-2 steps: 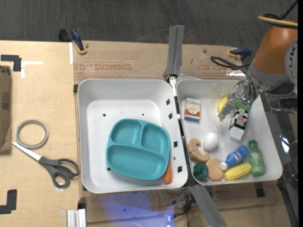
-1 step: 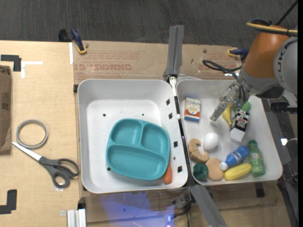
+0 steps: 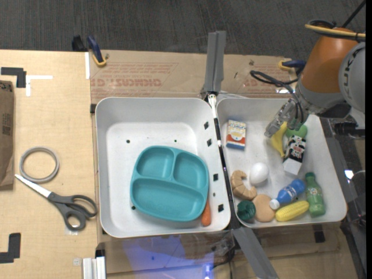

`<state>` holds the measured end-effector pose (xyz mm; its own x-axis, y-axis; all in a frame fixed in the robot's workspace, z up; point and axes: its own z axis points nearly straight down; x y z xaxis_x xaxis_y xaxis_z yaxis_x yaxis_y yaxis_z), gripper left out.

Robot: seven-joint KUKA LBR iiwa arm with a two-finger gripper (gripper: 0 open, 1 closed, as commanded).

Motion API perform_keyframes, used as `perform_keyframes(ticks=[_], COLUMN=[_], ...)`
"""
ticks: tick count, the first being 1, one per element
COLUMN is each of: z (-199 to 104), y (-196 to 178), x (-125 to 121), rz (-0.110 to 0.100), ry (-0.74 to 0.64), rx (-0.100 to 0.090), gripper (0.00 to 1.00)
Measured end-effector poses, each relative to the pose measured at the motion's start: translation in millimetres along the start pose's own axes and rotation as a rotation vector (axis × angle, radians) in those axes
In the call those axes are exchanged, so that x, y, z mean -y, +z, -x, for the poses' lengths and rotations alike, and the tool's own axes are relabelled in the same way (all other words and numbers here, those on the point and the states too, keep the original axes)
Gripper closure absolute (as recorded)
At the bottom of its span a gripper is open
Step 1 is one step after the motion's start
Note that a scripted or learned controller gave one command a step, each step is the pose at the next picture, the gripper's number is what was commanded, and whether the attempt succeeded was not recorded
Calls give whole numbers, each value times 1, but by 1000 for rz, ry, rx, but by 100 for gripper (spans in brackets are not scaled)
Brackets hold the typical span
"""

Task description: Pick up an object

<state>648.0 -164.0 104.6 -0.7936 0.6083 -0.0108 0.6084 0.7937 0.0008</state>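
My gripper (image 3: pixel 285 122) hangs low over the back right part of the right bin (image 3: pixel 332 173), just above a yellow banana (image 3: pixel 279 142) and next to a cow-patterned milk carton (image 3: pixel 295 151). Nothing shows held in it. The same bin holds a small blue and white box (image 3: pixel 236 134), a white egg (image 3: pixel 258 172), a croissant (image 3: pixel 240 185), a dark green piece (image 3: pixel 246 210), a tan piece (image 3: pixel 265 208), a blue bottle (image 3: pixel 289 192), a yellow corn cob (image 3: pixel 292 210) and a green bottle (image 3: pixel 314 195).
The left bin (image 3: pixel 116 132) holds a teal divided plate (image 3: pixel 170 183) and an orange carrot (image 3: pixel 206 215) at its front right corner. On the bench to the left lie scissors (image 3: pixel 63 201), a tape roll (image 3: pixel 39 163) and a brown bag (image 3: pixel 5 133).
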Motion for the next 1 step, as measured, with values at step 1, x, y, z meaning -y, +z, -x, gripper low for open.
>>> perform_keyframes(ticks=[1], z=[-47], y=[-117], x=[-8], rz=[0], ry=[36], rx=[-7], gripper=[100])
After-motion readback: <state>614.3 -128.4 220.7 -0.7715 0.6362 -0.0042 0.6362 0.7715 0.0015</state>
